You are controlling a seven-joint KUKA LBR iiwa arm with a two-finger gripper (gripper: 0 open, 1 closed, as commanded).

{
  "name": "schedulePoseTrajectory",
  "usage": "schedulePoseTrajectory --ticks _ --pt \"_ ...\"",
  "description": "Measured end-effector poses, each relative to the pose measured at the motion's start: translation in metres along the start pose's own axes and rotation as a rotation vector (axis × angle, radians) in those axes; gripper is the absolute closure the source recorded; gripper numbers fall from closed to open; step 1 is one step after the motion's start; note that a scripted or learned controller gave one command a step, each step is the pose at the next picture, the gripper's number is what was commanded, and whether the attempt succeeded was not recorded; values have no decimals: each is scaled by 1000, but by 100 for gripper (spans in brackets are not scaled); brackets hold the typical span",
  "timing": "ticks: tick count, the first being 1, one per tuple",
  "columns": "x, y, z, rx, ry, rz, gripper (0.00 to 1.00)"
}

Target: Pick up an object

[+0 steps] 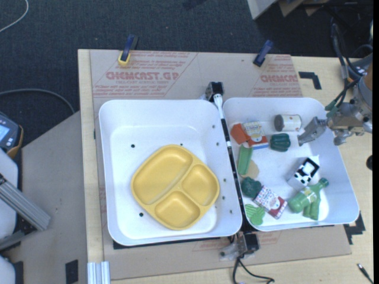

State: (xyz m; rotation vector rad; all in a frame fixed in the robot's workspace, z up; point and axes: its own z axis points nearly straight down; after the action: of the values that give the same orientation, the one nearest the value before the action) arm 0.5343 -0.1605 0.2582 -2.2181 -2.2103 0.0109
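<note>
You are watching the gripper [312,130] hovering at the right bin's [349,185] far right edge, fingers parted and holding nothing, so it is approaching the toys, needing descent onto the black-and-white cow [304,173] just below, while the frame is cropping the arm.

A dark carpeted floor [71,16] surrounds the tan bench [89,158], with a white cable [18,7] lying on it.

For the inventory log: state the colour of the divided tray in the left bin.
Yellow: the divided tray, camera view.
</note>
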Motion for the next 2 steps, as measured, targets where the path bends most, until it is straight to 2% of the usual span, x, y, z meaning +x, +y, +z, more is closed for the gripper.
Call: schedulePoseTrajectory --ticks 1,2 --pt "0 2 -7 -13 -3 -3 0" --pt "-5 -1 55 -4 0 -2 0"
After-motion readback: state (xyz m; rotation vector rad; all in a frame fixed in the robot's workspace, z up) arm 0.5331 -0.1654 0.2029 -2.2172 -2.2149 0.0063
